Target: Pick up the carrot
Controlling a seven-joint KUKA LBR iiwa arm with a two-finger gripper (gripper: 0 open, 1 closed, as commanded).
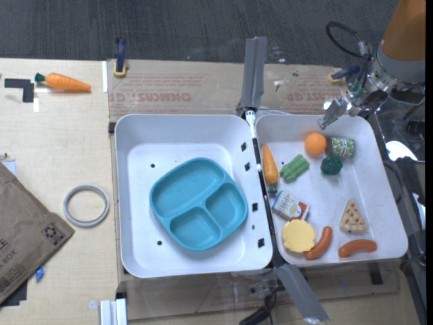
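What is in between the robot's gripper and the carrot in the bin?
In the camera view, between the gripper and the orange carrot by the right bin's left wall lies mostly bare white bin floor; a round orange fruit sits just beside that stretch.

The carrot (269,164) lay flat in the right bin (385,181), against that bin's left wall. Orange, tapered, its length ran along the wall, narrow tip toward the bin's far edge, broad end toward the near edge. Nothing gripped it.

grey arm (399,66) with orange band, black cables, metallic claw (329,119).
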